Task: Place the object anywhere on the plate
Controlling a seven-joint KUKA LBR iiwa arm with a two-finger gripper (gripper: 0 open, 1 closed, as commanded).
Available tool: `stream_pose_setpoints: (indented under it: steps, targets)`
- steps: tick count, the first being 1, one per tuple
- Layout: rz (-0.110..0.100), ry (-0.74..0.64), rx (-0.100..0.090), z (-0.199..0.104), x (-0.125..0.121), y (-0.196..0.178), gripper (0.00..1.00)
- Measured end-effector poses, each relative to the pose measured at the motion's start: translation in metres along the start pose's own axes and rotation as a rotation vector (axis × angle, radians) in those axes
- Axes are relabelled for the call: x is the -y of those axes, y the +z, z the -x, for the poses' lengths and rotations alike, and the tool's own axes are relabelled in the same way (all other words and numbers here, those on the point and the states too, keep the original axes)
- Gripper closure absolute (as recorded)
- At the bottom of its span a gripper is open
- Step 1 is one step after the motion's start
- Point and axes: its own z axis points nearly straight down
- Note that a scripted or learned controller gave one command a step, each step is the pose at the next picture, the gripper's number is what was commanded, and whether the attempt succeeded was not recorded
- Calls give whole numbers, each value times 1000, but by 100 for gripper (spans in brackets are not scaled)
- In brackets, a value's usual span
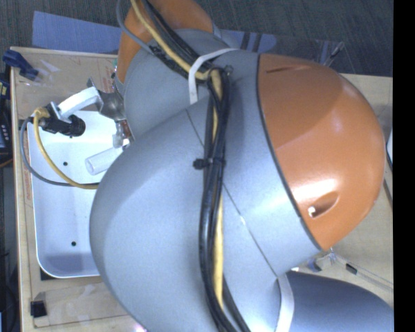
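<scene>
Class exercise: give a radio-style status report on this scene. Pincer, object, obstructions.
Pincer low over left bin, finger state unreadable. Task object and plate not identifiable. Arm body blocks most of the camera view.

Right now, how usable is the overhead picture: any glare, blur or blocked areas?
Camera view: evenly lit; the arm sits close to the lens and blocks most of the bench. Soft glare on its orange shell. The left bin is sharp, with faint shadow along its near wall. The gripper is half hidden at the arm's edge.
</scene>
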Motion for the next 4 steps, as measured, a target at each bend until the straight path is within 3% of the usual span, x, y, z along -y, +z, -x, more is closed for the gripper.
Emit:
stream_pose_setpoints:
  steps: [1, 2, 3, 4]
  targets:
    - [-6, -110, 7, -28, -44, 79, 100]
    - [-9, -473, 7, -24, -61, 46, 100]
    - [-6, -702, 2, -49, -26, 35, 100]
    - [-4, -1092, -1, -56, 19, -27, 100]
